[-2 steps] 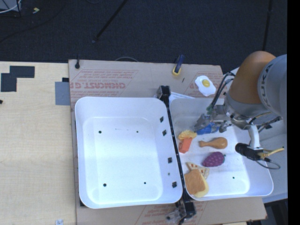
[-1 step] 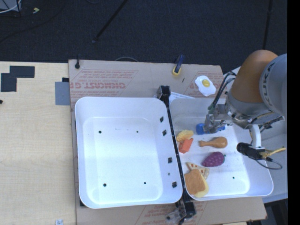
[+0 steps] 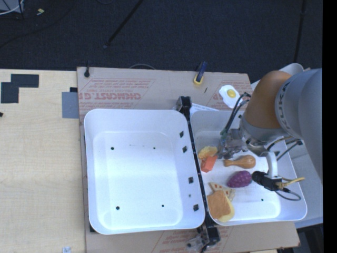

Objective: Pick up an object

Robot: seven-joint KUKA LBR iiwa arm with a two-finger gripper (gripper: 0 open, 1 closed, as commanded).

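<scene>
The tool [image 3: 227, 151] sits low in the right bin [image 3: 292, 212], just beside a toy drumstick [image 3: 240, 162] and carrot [image 3: 208, 164], apparently positioned for a grasp. Its opening cannot be judged. The left bin [image 3: 95, 141] holds nothing.

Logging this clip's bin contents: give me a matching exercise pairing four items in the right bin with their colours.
Things:
1. grape bunch
2. drumstick
3. carrot piece
4. toast slice

Colours:
A. red-orange
B. purple
C. yellow-orange, by the bin's near edge
D. brown

Pairs: 1-B, 2-D, 3-A, 4-C
</scene>
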